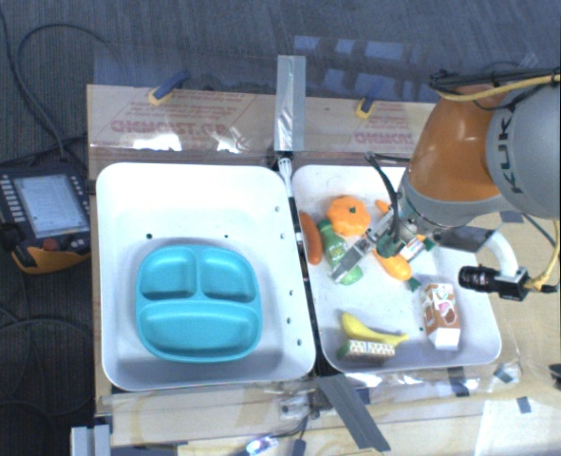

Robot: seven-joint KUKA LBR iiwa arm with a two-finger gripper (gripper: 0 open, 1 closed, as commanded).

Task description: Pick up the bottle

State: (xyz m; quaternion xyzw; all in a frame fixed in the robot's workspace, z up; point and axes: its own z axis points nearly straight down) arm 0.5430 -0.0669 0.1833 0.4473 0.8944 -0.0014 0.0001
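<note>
A handheld control pad (pixel 38 212) lies on the dark carpet at far left, with black cables trailing around it. Next comes the counter (pixel 195 117), a brown board bearing two white bins. The left bin (pixel 119 198) holds a blue divided plate (pixel 199 302) lying flat toward its front.

A strip of grey tape (pixel 290 98) runs down the seam between the bins. In the right bin (pixel 470 345), an orange carrot (pixel 311 237) lies along the left wall. Just beside it sits the green bottle (pixel 339 255), tipped on its side in the middle of the bin, touching a small orange pumpkin (pixel 348 214) behind it. A yellow banana (pixel 367 328) lies near the front, with a small dark packet (pixel 369 349) just below it. A small carton (pixel 441 313) rests toward the right wall.

The jaws (pixel 380 240) hang low over the bin, just right of the bottle; whether they are spread or pressed together cannot be told. An orange piece (pixel 394 266) lies under them. The grey arm (pixel 470 155) reaches in from the right.
</note>
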